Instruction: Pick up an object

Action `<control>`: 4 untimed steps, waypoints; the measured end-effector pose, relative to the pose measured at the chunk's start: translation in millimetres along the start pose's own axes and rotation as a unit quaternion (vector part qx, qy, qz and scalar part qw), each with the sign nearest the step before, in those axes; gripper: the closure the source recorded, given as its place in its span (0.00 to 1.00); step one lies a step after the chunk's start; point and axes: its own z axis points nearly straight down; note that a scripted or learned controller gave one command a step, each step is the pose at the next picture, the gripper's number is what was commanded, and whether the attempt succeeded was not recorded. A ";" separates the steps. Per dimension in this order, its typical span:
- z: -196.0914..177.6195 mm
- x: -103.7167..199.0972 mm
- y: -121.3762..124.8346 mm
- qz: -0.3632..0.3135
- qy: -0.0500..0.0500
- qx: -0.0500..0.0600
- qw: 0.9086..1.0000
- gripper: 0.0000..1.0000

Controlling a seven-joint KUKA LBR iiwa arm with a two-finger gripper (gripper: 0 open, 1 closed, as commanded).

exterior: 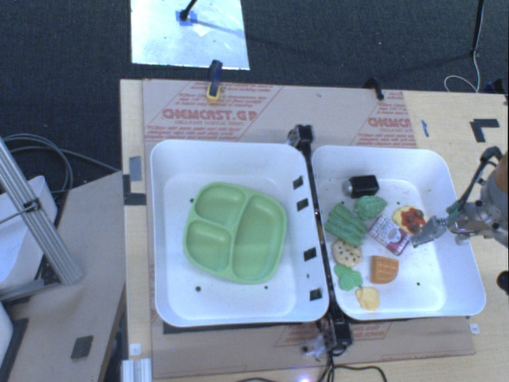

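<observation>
Hovering over the right bin, the gripper sits just beside the pizza toy. Grip state: can't tell, too small and blurred. Nothing visibly lifted; pick not done.

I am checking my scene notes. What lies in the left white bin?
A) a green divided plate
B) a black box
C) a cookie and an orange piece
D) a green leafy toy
A: the green divided plate lies alone in the left white bin, while the black box, the cookie and the other small toys lie in the right white bin.
</observation>
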 end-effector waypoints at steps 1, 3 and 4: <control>107.3 17.1 -3.8 0.002 0.002 -0.002 1.000 0.00; 104.1 117.9 40.3 -0.005 0.000 -0.003 1.000 1.00; -0.5 152.0 -5.0 -0.002 0.001 -0.003 1.000 1.00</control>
